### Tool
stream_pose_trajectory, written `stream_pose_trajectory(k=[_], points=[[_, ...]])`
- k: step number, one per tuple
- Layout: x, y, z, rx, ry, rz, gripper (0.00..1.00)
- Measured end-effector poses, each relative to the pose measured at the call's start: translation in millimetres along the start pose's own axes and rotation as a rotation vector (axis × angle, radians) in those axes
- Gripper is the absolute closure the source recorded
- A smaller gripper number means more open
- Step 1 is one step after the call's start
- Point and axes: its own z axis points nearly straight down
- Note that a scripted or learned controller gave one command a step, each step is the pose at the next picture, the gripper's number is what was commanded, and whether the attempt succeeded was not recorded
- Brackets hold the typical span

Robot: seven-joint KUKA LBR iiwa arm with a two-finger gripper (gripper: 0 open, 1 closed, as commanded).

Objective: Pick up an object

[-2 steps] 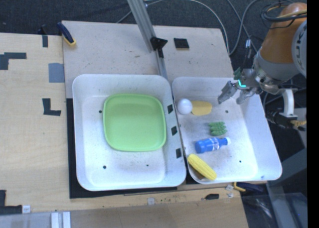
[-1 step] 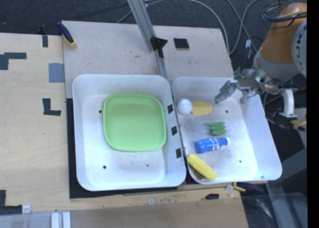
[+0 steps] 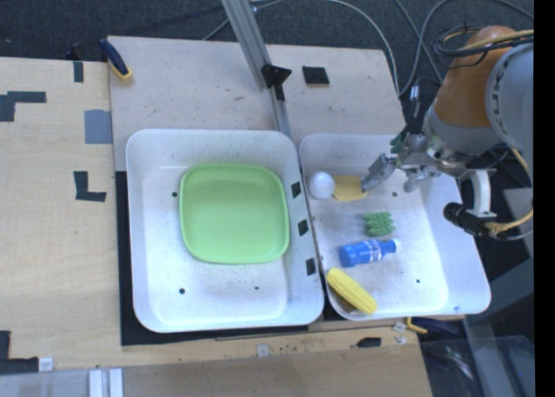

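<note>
Two shallow white plastic bins [image 3: 152, 213] sit on the bench; the gripper [image 3: 390, 174], fingers spread and empty, hovers just right of the small yellow block [image 3: 349, 189], apparently lining up a grasp.

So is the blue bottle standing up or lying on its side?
Lying on its side. The blue bottle stretches flat across the right bin's floor, white cap pointing toward the arm's side.

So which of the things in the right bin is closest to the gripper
The flat yellow piece, right beside the gripper. The white ball is just beyond it; the green toy, blue bottle and corn lie further off.
</note>
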Motion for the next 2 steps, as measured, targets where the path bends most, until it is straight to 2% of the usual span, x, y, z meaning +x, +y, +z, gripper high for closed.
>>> stream_pose_trajectory(k=[2], points=[[-4.7, 3.3, 80.6, -0.003, -0.001, 0.000, 0.00]])
